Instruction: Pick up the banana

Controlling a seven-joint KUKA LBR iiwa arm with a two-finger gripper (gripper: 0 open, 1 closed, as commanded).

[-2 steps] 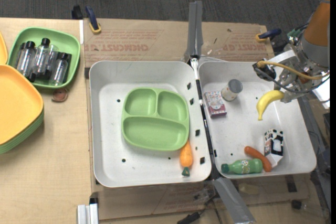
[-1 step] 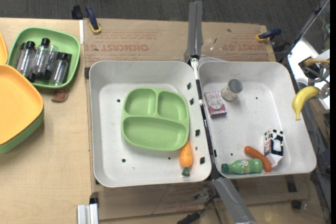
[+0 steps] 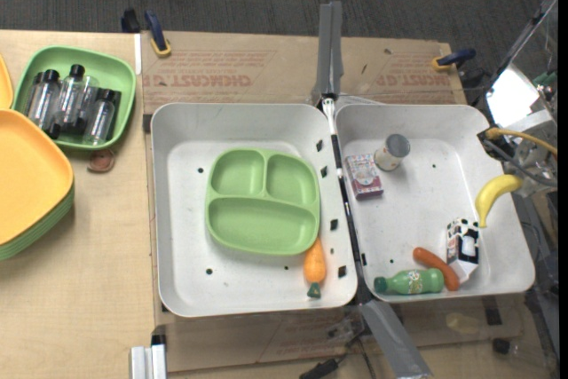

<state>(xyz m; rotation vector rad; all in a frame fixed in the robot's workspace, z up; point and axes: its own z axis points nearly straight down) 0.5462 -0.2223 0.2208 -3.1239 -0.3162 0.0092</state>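
Note:
The yellow banana [image 3: 493, 193] lies curved against the right wall of the right bin [image 3: 417, 217], about halfway along that wall. Its upper end points toward the bin's right rim and its lower end curls inward over the bin floor. Nothing touches it. A small black-and-white carton [image 3: 463, 242] stands just below it.
The right bin also holds a red sausage-like item [image 3: 435, 266], a green bottle [image 3: 408, 282], a pink box [image 3: 364, 175] and a grey-capped jar [image 3: 391, 151]. The left bin [image 3: 177, 217] holds a green divided plate [image 3: 263, 204] and a carrot [image 3: 314, 264]. Cables and metal framework [image 3: 524, 146] crowd the right rim.

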